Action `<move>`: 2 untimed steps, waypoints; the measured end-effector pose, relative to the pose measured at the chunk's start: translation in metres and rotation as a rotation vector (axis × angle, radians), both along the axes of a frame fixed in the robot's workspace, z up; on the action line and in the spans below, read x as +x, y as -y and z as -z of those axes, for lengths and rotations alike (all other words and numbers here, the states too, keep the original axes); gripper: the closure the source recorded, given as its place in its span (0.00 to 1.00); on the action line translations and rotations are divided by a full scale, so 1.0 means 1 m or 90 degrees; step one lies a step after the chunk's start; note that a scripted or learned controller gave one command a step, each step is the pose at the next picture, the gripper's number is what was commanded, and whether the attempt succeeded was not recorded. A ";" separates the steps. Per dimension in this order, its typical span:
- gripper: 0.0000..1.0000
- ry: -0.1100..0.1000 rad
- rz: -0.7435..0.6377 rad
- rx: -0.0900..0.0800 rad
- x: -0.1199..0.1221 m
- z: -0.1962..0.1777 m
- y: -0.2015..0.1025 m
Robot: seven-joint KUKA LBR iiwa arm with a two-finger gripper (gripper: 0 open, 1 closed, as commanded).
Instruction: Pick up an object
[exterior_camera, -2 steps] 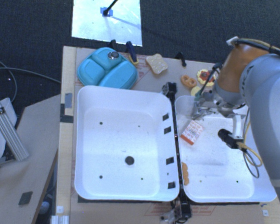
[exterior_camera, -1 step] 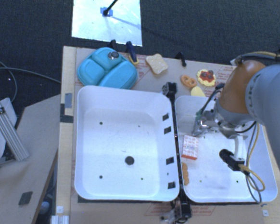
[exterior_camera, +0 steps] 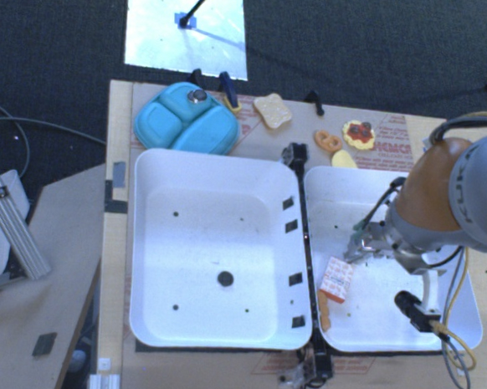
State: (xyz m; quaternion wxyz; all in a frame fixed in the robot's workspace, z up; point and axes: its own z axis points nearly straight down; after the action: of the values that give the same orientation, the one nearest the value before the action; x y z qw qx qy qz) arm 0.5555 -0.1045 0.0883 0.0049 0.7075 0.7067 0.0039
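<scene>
beside the pincer [exterior_camera: 358, 250], a flat rectangular carton [exterior_camera: 337, 279] on smooth plastic.

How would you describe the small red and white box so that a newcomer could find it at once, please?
Start at the right-hand white bin, the one that the grey arm reaches into. Near its left wall, just below the gripper, lies the small red and white printed box. A plain orange stick lies just below it; the box alone is flat, rectangular and patterned.

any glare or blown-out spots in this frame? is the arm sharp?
Camera view: the bins are near blown out, little surface detail; the pale sheet at the top is washed out bluish; the arm looks soft at its edges; the box and the blue tray read clearly.
</scene>
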 end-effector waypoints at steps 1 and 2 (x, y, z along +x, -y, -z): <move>1.00 -0.002 -0.004 0.000 0.069 0.002 0.004; 1.00 0.002 -0.010 0.003 0.109 -0.104 -0.117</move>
State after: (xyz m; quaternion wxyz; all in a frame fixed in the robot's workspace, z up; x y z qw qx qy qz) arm 0.6647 0.0121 0.1920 0.0042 0.7017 0.7124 0.0064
